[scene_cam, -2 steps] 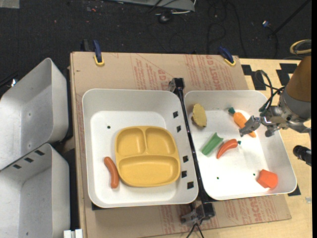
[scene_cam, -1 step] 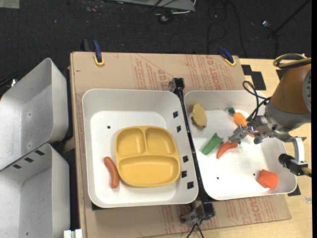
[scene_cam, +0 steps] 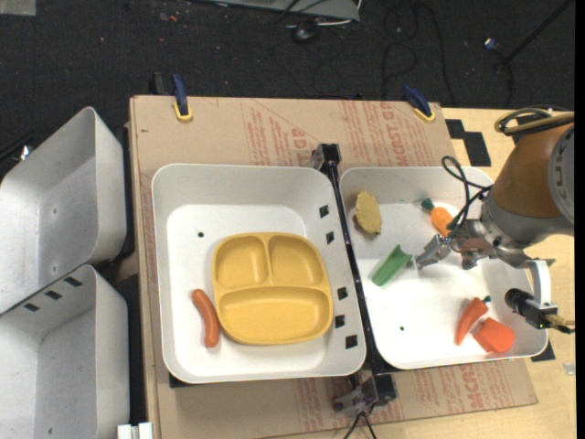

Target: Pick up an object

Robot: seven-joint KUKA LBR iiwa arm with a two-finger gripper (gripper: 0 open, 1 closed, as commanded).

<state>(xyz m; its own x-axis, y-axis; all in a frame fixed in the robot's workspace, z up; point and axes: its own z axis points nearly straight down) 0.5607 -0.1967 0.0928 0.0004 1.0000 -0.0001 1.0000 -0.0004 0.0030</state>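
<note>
Nearest me, an orange-red carrot (scene_cam: 471, 319) lies in the right bin (scene_cam: 411, 359). Further in, a flat green wedge (scene_cam: 391, 266) lies aslant, just beside the empty gripper (scene_cam: 436, 251), its fingers parted.

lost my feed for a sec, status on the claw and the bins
Claw open over right bin, holding nothing. Green piece just beside its tips. Orange carrot close behind. Yellow tray and sausage in left bin.
</note>
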